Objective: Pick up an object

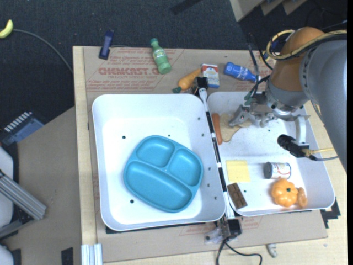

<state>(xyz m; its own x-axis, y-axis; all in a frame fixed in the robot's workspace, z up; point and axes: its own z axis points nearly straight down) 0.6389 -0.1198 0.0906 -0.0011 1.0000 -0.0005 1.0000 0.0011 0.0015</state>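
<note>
The gripper [246, 116], its spread impossible to judge, hung at the right bin's [325, 189] twelve o'clock end, with the orange carrot-like stick [217, 127] just beside it toward nine o'clock, its long axis running twelve-to-six.

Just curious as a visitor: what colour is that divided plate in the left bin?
The divided plate is light blue, clearest in the camera view.

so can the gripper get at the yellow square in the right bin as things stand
Probably yes. The yellow square lies flat on open bin floor with nothing on top of it, and the gripper sits over the same bin's far end.
</note>
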